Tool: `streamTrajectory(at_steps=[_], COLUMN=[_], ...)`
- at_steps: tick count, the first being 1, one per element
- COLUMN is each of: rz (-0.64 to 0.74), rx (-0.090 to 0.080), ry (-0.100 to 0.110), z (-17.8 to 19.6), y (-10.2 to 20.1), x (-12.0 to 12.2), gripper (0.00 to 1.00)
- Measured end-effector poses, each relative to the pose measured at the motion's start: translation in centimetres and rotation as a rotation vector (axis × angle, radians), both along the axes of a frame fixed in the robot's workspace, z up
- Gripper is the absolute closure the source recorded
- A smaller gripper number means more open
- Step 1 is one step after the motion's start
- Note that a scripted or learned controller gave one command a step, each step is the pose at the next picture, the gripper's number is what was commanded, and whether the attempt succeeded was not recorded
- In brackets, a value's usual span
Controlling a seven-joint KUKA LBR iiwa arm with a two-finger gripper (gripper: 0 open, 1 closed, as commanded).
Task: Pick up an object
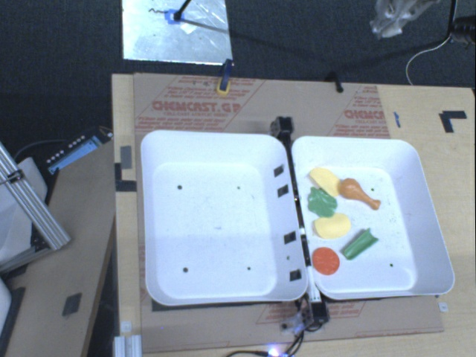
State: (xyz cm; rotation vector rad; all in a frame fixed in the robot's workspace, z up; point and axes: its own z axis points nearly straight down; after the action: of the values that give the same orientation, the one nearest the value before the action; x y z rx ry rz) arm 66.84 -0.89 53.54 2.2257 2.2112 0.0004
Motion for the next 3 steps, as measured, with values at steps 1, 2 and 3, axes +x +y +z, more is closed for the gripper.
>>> streamTrajectory(at_steps=[1,2,3], rz=[-0.005,0.018,0.023], rx=[-0.001,0.004,0.007], ry=[0.007,-0.006,0.001], z=[-5.7,0.4,0.0], y=[-12.6,-4.3,6.1], x=[-1.1,0.1,-4.9], gripper=[1.0,1.0,1.0])
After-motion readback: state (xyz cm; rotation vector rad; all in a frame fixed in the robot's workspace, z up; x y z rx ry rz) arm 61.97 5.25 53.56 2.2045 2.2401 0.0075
